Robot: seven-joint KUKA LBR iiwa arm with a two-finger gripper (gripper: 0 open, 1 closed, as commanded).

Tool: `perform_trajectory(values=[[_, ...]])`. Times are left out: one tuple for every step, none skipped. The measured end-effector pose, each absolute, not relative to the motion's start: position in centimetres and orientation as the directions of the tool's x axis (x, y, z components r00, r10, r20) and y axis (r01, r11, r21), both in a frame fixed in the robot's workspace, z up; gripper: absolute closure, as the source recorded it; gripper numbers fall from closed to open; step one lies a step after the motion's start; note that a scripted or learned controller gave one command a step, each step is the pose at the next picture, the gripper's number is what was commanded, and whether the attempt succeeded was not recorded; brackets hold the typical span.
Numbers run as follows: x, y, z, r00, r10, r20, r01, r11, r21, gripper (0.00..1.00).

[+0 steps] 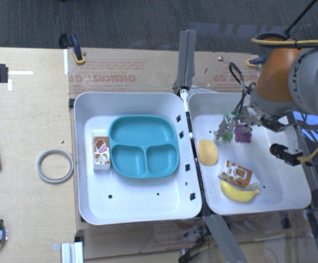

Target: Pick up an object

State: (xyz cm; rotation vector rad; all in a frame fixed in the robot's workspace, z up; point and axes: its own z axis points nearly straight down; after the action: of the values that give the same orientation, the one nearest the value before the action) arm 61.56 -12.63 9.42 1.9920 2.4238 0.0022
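Bright, even light is falling from above and is washing out the two white bins (131, 212), so their floors are showing almost no texture. Only soft, short shadows are lying under the teal tray (144, 146). At 12 o'clock the dark floor (148, 10) is staying dim. At 3 o'clock the arm (290, 75) is looking slightly soft, and fine detail everywhere is appearing a little grainy.

You see a grey arm (312, 75), rounded orange band (277, 75) above its wrist, thin black cables (237, 75) looping alongside, a black fitting (285, 153) below, small metal gripper (225, 129) at the end.
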Motion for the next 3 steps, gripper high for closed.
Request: perform_trajectory(values=[[61.60,-12.81,10.37,-0.190,0.982,-0.004,0.982,0.190,0.005,1.00],[61.60,-12.80,10.37,-0.190,0.982,-0.004,0.982,0.190,0.005,0.00],[61.63,-12.94,11.30,-0.187,0.982,-0.005,0.982,0.187,0.006,1.00]])
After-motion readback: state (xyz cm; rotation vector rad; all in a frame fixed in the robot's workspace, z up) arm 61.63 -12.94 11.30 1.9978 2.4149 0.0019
